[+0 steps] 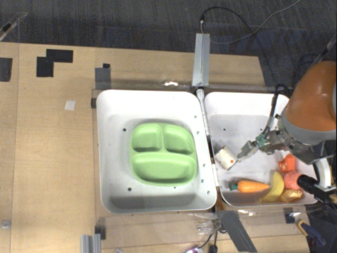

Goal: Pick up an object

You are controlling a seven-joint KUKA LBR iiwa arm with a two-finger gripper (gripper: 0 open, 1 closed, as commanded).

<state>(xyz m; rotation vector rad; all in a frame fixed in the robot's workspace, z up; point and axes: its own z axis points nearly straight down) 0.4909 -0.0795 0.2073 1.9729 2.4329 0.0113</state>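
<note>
**A:** In the left bin, what have we got?

**B:** A green tray, moulded plastic with rounded corners, split into two small compartments at the back and one long one in front. It sits about mid-bin on the smooth white floor. Nothing lies in it.

**A:** And moving across the divider?

**B:** The right bin holds the pickable things. Nearest the divider is a small white cylinder, short and stubby, lying tilted on the bin floor. Just right of it is the gripper, slim metal fingers slanting down and left, tips very near the cylinder. Whether the tips touch it I can't tell, and I can't tell how the gripper is set, open or closed.

**A:** Along the front wall?

**B:** An orange carrot lying lengthwise, tapered and glossy, then a curved yellow banana touching it, and a cluster of reddish and orange toy fruit packed into the corner. The arm, with its broad orange band, hangs over that side.

**A:** So which step is this?

**B:** I'd judge the approach, with the cylinder as target. Nothing is lifted. The next move calls for straddling a small, round, smooth piece that could roll or skid towards the divider.
</note>
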